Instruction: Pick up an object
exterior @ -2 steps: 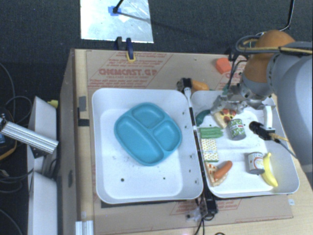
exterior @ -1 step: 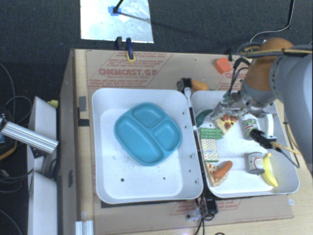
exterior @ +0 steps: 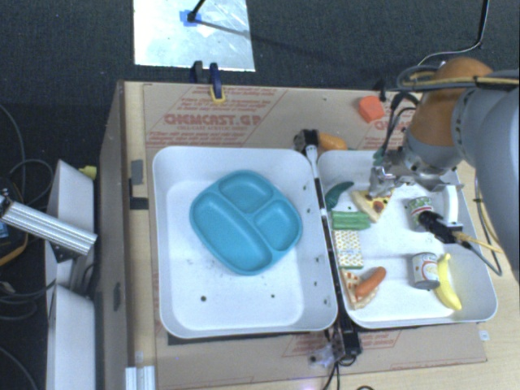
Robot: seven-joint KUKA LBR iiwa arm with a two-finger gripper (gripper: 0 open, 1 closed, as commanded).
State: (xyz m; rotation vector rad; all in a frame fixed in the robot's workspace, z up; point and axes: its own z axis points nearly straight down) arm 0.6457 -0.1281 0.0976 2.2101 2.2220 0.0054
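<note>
My gripper (exterior: 379, 188) is low in the back of the right bin (exterior: 479, 299), its tip right above a yellow wedge with red spots (exterior: 370, 207). A dark green curved piece (exterior: 339, 192) lies just to the left of it. A green block (exterior: 350, 219), a patterned box (exterior: 349, 249), a pizza slice (exterior: 352, 291) and an orange sausage-shaped piece (exterior: 372, 280) sit along the bin's left side. Two small cans (exterior: 418, 210) (exterior: 422, 269) and a banana (exterior: 447, 285) lie to the right. Nothing hangs lifted from the gripper.
In the left bin (exterior: 187, 299) lies a blue divided plate (exterior: 245, 220). An orange block (exterior: 370, 108) rests on the board behind the bins, and an orange piece (exterior: 331, 143) sits at the right bin's back rim.
</note>
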